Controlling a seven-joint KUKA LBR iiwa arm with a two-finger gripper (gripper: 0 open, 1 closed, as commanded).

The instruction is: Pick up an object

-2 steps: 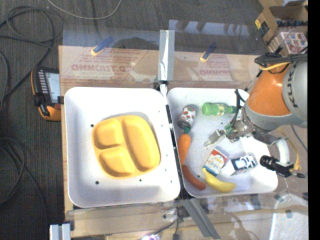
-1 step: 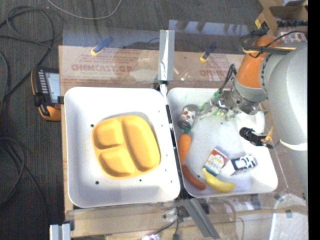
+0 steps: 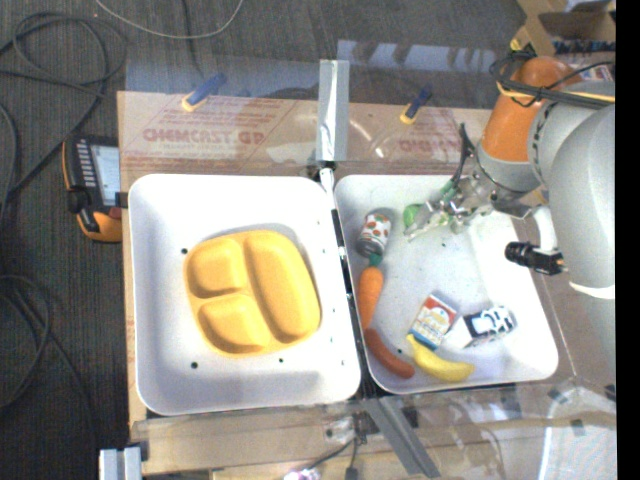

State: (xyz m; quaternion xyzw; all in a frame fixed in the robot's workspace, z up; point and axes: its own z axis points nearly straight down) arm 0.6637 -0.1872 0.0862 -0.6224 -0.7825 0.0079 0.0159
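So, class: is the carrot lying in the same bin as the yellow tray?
No, the carrot lies in the right bin, while the yellow tray sits in the left bin.

A yellow tray [image 3: 252,290] sits in a white bin [image 3: 150,268]. The other white bin [image 3: 520,298] holds an orange carrot [image 3: 370,294], yellow banana [image 3: 440,361], reddish-brown sausage [image 3: 388,354] and green item [image 3: 413,213]. An orange band [image 3: 512,123] rings the grey arm [image 3: 585,188].

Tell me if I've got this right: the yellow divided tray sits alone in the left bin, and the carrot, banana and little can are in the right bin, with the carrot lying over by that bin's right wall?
Nearly. The camera view shows the carrot lying along the right bin's left wall, not its right one. The rest holds: the yellow divided tray sits alone in the left bin, and the banana and little can share the right bin.
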